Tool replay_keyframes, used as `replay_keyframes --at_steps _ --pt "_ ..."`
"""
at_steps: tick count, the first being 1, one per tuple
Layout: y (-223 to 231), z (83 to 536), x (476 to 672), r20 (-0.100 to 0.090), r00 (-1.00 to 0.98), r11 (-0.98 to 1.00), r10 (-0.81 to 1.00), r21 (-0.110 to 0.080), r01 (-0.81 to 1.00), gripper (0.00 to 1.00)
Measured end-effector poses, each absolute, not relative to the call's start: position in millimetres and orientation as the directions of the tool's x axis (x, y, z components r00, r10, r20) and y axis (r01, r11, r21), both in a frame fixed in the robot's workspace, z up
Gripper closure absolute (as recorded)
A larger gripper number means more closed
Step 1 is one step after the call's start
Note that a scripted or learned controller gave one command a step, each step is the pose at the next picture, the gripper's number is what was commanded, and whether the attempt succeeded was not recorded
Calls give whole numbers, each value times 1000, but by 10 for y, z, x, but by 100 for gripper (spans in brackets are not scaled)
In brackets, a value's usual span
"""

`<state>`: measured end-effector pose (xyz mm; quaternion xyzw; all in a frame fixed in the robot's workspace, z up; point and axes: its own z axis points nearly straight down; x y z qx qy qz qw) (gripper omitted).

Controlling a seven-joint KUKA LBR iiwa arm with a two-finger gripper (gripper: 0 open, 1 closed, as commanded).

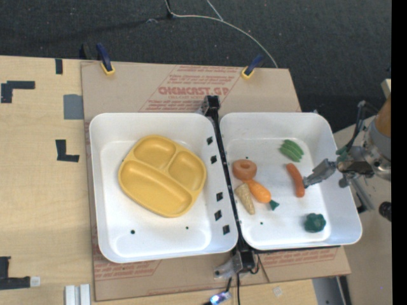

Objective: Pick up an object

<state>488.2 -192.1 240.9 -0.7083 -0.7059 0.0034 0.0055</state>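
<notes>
My pincer [316, 175] hovers beside the red sausage [295, 179]; I cannot tell how open it is. It could nudge the sausage aside and miss.

Single fixed overhead camera, slanted down across both white bins [102, 170].

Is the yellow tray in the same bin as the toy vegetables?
No, the yellow tray lies alone in the left bin, while the carrot and the other toy foods are in the right bin.
</notes>
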Motion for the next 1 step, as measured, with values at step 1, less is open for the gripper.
replay_keyframes --at_steps 1 --pt "-1917 2465 4907 0 -1 1 1000 -2 1000 0"
